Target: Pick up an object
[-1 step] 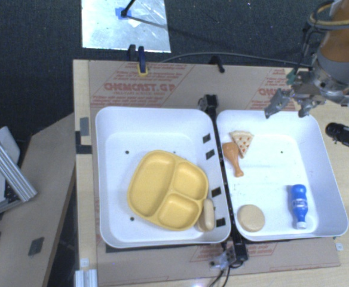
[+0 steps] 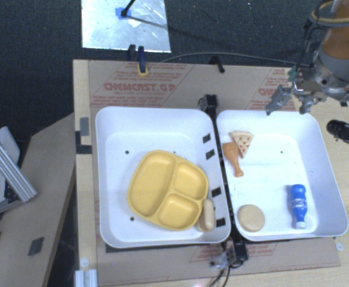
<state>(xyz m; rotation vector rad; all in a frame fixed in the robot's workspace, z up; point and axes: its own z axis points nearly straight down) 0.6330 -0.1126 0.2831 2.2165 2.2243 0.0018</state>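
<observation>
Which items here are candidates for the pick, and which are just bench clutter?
Pick candidates: pizza slice, drumstick, round bun, blue bottle, yellow tray, bread roll.

Clutter: blue clamp, foil sheet, black cable.

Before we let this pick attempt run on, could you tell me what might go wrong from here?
The chicken drumstick lies against the divider between the bins, touching the pizza slice; a grasp there could hit the wall or drag both. The blue bottle lies on its side and may roll from the fingers. The gripper, open, hangs over the right bin's far rim, so a straight descent could strike it.
</observation>
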